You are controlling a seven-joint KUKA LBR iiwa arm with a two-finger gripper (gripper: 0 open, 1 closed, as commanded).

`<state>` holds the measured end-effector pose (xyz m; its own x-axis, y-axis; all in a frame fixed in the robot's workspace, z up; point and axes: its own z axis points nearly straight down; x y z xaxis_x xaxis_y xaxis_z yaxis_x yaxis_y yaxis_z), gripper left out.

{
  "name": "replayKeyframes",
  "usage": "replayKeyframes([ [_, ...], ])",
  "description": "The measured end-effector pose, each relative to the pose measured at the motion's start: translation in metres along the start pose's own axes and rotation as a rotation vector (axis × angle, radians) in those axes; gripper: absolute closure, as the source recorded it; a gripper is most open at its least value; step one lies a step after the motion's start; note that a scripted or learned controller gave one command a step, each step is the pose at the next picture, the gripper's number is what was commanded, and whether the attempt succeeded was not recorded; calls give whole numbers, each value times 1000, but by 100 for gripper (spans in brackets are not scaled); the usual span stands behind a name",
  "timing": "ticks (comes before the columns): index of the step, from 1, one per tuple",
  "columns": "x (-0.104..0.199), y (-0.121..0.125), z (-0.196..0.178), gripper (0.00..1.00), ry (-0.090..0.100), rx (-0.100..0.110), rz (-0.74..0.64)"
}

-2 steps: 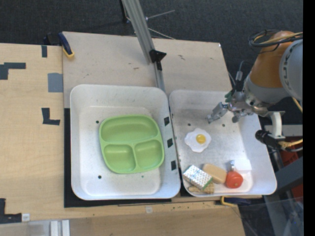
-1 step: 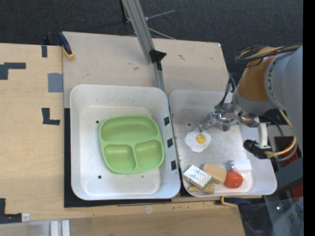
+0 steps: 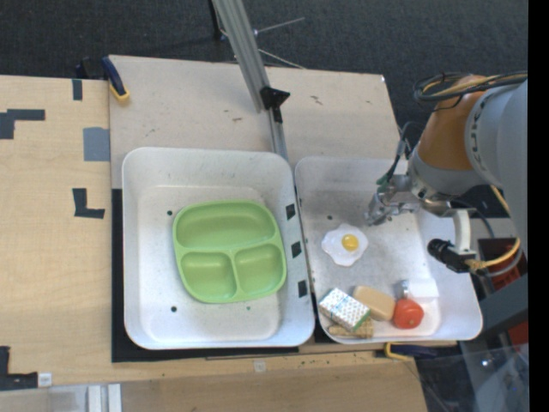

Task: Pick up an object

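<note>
I looked first at the flat white-and-yellow fried-egg toy (image 3: 345, 245), since it lay closest to the tool; it sat on the floor of the right white bin (image 3: 326, 183), about midway along it and toward its left side. Nearer to me, along the near wall of that bin, three more things were bunched together: a small green-and-white patterned box (image 3: 343, 308), a tan block like a piece of bread (image 3: 375, 301) touching it on the right, and a red tomato-like ball (image 3: 408, 314) just beside the block. The two-finger gripper (image 3: 383, 206) hung over the far right part of the same bin, a little up and right of the egg toy and apart from it. From my view its tips were a dark blur and I could not tell whether they were spread or closed; I saw nothing between them. The grey arm with the orange band (image 3: 459, 136) came in from the right. In the left white bin (image 3: 141, 230) a light green three-compartment plastic plate (image 3: 229, 251) lay flat near the middle.
</note>
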<state>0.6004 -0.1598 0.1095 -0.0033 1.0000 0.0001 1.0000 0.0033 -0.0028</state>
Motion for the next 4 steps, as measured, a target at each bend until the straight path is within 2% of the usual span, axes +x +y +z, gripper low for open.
replayKeyframes([
  [1,4,-3,-62,100,-1,-8,2],
  [3,12,-8,-150,100,-1,-7,1],
  [4,56,-23,-146,100,1,-1,-1],
])
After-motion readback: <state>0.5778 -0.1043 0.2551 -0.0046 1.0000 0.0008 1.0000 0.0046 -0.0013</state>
